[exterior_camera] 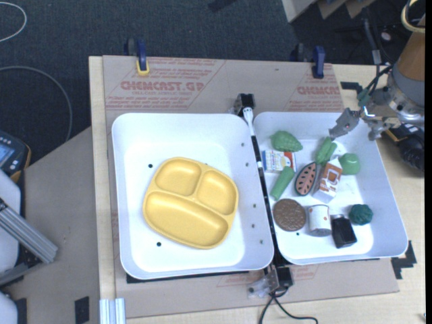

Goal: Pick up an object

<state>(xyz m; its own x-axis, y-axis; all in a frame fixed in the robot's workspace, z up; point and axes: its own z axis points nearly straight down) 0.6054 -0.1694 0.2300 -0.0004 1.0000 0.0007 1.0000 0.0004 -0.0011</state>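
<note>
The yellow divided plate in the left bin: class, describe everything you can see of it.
The yellow divided plate looks like smooth moulded plastic with rounded corners. Raised ridges split it into three compartments: two smaller ones toward the far side and one long one along the near side. It lies flat, right way up, turned at a slant to the bin's edges, near the middle of the left white bin. It rests on the bin floor and nothing sits in it.

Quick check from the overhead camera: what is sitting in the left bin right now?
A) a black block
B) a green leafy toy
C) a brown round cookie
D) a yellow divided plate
D: the yellow divided plate lies alone on the floor of the left bin, while the small items crowd the right bin.
</note>
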